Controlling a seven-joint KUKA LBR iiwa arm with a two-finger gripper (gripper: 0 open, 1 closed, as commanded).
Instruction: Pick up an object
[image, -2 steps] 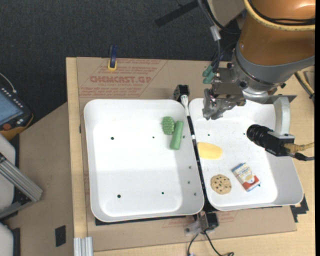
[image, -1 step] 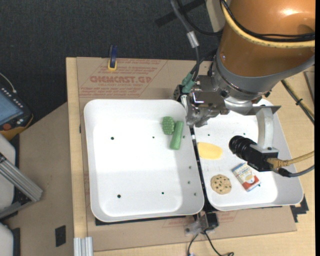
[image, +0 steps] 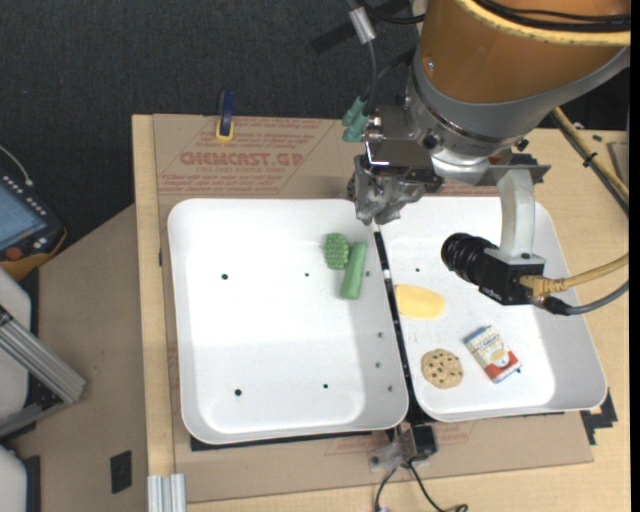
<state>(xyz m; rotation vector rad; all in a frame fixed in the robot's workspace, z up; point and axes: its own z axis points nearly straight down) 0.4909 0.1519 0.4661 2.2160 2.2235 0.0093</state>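
The grey arm with its orange band reaches in from the right, claw (image: 378, 212) pointing downward.

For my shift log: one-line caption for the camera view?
Arm's gripper hovers above the bins' divider, near green broccoli; cookie in right bin.

The light is bright and even, coming from above. The white bins (image: 260, 330) look almost overexposed, with soft grey shadows inside. The arm (image: 520, 60) near the camera is slightly blurred.
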